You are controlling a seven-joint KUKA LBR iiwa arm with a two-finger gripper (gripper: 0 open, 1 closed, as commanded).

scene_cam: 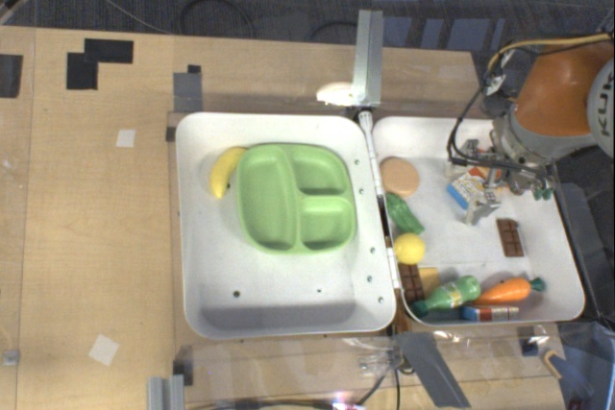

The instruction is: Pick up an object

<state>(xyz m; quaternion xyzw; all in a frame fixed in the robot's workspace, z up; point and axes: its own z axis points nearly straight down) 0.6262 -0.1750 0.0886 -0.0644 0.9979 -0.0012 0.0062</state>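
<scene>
The right bin (553, 216) holds several small things. A blue and white carton (462, 193) lies near the bin's upper middle, and my gripper (479, 205) hangs right beside and partly over it. The wrist and its cables hide the carton's right side. A brown chocolate bar (510, 237) lies just right of and below the gripper. Along the bin's front wall lie an orange carrot (505, 290), a green bottle (450, 294) and a blue marker (483, 311).
A round tan bun (400, 176), a green pepper (404, 213), a yellow lemon (410, 250) and another chocolate bar (411, 281) line the right bin's left side. The left bin (207, 283) holds a green divided plate (293, 197) and a banana (225, 170).
</scene>
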